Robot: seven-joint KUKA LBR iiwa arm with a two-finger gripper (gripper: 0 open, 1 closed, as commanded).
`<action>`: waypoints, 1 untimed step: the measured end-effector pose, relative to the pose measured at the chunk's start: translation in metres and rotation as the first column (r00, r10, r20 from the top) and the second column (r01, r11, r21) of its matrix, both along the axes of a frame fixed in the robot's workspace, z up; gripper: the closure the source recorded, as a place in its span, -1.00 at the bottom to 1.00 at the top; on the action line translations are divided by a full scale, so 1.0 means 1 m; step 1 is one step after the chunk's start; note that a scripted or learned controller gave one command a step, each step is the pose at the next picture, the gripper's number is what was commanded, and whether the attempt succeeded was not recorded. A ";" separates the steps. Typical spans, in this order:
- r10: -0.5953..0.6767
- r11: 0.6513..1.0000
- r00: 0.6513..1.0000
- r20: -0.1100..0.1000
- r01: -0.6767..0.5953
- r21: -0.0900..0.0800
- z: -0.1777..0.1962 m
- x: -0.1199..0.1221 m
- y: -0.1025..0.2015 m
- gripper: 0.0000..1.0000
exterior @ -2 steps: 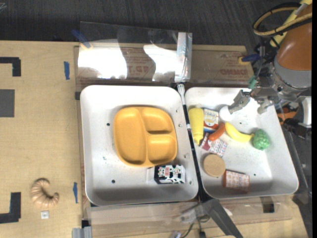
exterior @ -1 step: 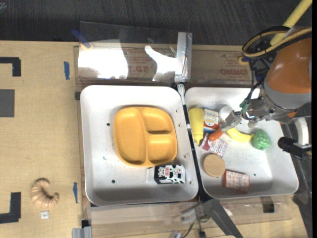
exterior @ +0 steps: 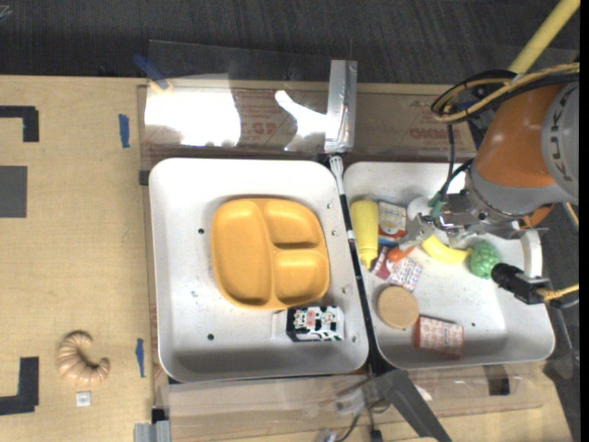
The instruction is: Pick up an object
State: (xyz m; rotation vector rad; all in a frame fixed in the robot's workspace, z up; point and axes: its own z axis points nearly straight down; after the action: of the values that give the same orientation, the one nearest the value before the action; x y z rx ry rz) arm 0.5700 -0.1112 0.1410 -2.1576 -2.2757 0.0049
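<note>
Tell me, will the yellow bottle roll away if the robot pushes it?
Probably, sideways. The yellow bottle lies on its side in the right bin, and its body looks round. It looks like smooth plastic, so it may slip. The bin's wall and the packets beside it would likely stop it.

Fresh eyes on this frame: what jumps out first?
The big yellow divided plate in the middle of the left bin, with a small black-and-white cow toy just below it. Next, the arm's orange band at right, above the right bin, where small items crowd together: a yellow bottle, a green lump, a round brown disc. A croissant lies alone on the bench at lower left.
</note>
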 end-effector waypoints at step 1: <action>-0.076 0.997 0.997 0.018 0.076 0.001 -0.048 0.023 -0.005 -1.00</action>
State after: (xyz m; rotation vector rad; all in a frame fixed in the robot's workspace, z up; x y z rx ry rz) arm 0.5927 -0.1161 0.0935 -2.2521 -2.2008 -0.0148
